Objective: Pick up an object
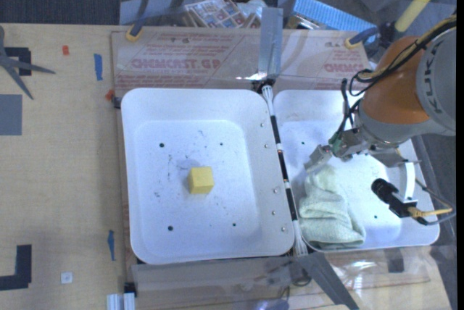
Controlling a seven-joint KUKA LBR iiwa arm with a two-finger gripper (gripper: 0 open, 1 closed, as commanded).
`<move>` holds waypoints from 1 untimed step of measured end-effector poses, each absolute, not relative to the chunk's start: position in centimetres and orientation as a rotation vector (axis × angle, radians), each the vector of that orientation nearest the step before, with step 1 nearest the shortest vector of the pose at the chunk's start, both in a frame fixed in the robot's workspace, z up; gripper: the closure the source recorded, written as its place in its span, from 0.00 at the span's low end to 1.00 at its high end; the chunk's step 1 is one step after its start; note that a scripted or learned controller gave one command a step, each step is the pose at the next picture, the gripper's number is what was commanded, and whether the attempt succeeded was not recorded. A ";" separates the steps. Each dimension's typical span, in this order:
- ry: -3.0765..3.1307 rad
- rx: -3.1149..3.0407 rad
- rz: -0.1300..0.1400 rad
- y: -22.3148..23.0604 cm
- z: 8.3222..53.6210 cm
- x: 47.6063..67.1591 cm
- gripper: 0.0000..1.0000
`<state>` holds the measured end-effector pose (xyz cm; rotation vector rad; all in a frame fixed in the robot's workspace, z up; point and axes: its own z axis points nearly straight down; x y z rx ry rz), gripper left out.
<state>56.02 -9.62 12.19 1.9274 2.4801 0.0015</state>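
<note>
Hovering low in right bin (pixel 290 109), gripper (pixel 319 156) touching top of cloth (pixel 330 208); finger state impossible to tell. Cube (pixel 201 180) sitting in left bin (pixel 138 113).

You have two white bins (pixel 145 113) here. One yellow block (pixel 201 179) and one pale cloth (pixel 328 208) (crumpled) make up the contents.

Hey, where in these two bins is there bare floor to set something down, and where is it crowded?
Most of the left bin is bare floor all around the yellow block near its middle. The right bin is crowded: the crumpled cloth fills its near left part, with the gripper above it. Bare floor remains along its far edge.
</note>
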 end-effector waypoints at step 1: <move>2.466 1.933 0.012 -9.8 8.9 53.7 0.00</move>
